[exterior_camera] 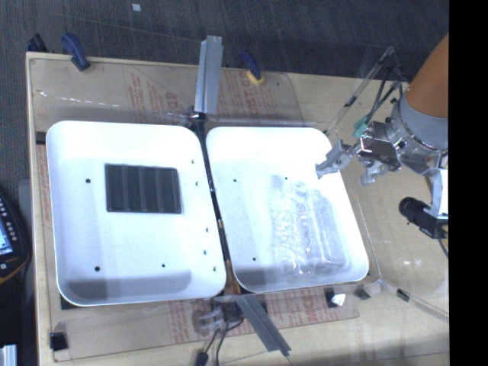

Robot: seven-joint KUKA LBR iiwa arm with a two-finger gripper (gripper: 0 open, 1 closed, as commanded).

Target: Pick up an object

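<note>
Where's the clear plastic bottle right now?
The bottle lies in the right bin, toward its right wall, below and left of the gripper.

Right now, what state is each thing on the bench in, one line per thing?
Clear plastic bottle: lying on its side in the right bin, untouched.
Dark ribbed block: lying flat in the left bin.
Left bin: holds the block.
Right bin: holds the bottle.
Claw: raised over the right bin's far right corner, nothing seen between its fingers.
</note>
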